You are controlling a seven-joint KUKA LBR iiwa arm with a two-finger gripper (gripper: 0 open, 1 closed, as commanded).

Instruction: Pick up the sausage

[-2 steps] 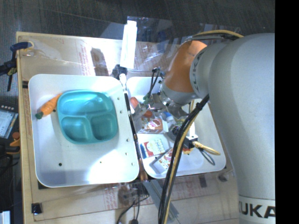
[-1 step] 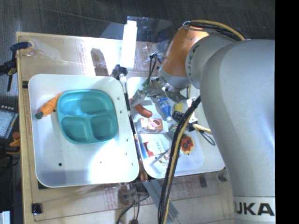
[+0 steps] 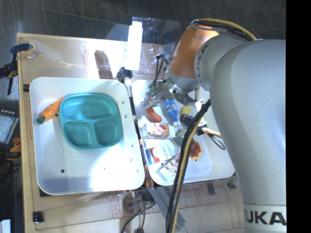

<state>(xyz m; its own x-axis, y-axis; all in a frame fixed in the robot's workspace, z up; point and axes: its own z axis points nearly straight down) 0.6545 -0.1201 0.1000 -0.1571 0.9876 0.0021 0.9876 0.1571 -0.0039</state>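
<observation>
The sausage (image 3: 154, 114) is a small reddish-orange piece lying in the right bin (image 3: 214, 166), near its upper left. My gripper (image 3: 154, 93) hangs just above it, at the bin's upper left corner, below the orange wrist band. The arm's grey bulk hides most of the right side of that bin. The sausage lies on the bin floor just below the gripper's tip.
A teal divided plate (image 3: 92, 120) and a carrot (image 3: 49, 111) sit in the left bin (image 3: 82, 174). Around the sausage lie a blue bottle (image 3: 171, 110), printed packets (image 3: 158, 130), a yellow piece (image 3: 187, 118) and cables. A white bar (image 3: 133, 45) stands behind the bins.
</observation>
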